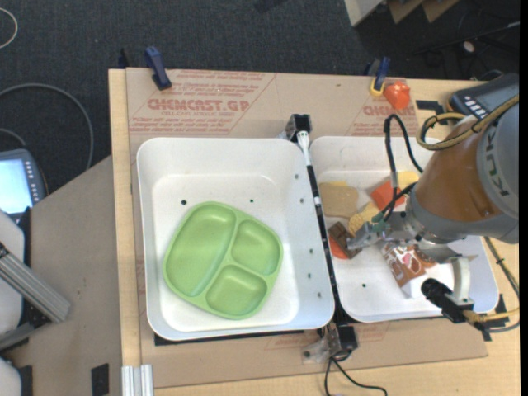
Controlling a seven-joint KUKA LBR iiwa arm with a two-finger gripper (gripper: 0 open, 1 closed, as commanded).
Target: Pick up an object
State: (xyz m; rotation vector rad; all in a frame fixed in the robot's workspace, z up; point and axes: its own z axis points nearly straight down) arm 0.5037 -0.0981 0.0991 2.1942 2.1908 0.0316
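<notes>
A grey robot arm with an orange band reaches in over the right edge of the surface and hangs low over the bin on that side, one of two shallow white bins set side by side. The gripper sits close above the floor of this bin, near the wall it shares with its neighbour. Whether the gripper is apart or together cannot be told from this angle, and nothing can be seen clamped in it.

The objects to be picked lie crowded in the same bin. A brown lump rests just beside the gripper, on the side toward the shared wall. A yellow piece lies just beyond the gripper, toward the surface's far edge, with a tan slab and an orange piece farther back still. A brown packet lies toward the near edge, partly under the arm.

The other bin, toward the surface's left edge, holds a green divided plate, lying flat near its front half. Two blue clamps grip the surface's far edge, one near the far left corner and the other farther right.
</notes>
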